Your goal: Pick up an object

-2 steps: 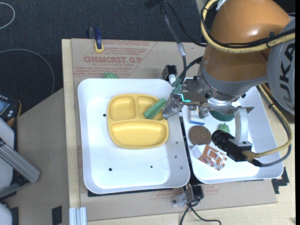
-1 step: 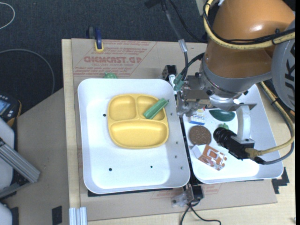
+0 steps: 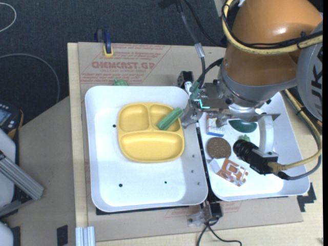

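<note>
A green stick-like object (image 3: 170, 119) lies tilted over the upper right rim of a yellow divided plate (image 3: 148, 137) in the left bin (image 3: 102, 152). My gripper (image 3: 191, 110) hangs low at the divide between the two bins, right beside the green object's upper right end. Whether it touches that end is hidden by the wrist. In the right bin (image 3: 292, 152) lie a brown round disc (image 3: 219, 147), an orange-and-white patterned piece (image 3: 233, 171), a teal object (image 3: 242, 125) and a small white-and-blue packet (image 3: 215, 128).
The arm's orange band (image 3: 271, 19) and grey wrist cover the upper part of the right bin. A black cylinder with a cable (image 3: 253, 156) sits over the right bin. Cardboard (image 3: 128, 60) lies under both bins.
</note>
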Controlling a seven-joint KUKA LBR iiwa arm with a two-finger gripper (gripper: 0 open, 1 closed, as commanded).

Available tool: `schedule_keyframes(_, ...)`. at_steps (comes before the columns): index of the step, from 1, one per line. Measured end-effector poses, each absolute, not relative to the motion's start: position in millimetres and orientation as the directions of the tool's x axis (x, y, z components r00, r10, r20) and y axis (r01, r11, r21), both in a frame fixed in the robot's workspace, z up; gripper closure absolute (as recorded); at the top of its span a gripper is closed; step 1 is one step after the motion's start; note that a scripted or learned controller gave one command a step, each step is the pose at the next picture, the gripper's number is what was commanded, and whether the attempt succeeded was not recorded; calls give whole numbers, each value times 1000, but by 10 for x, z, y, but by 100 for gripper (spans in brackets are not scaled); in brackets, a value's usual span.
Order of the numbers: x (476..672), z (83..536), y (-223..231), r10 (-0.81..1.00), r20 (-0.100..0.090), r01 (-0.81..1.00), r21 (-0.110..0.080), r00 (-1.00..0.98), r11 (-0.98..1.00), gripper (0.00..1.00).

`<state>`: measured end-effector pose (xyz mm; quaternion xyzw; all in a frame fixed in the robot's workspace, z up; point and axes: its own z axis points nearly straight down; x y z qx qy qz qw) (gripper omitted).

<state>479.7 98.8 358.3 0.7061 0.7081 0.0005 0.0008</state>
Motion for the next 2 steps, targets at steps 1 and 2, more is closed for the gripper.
schedule_keyframes(1,4803,3689,991,1000,0,1000,5,-4,4,100)
schedule_keyframes(2,4807,3790,998,1000,-1,1000,7,-5,5,100)
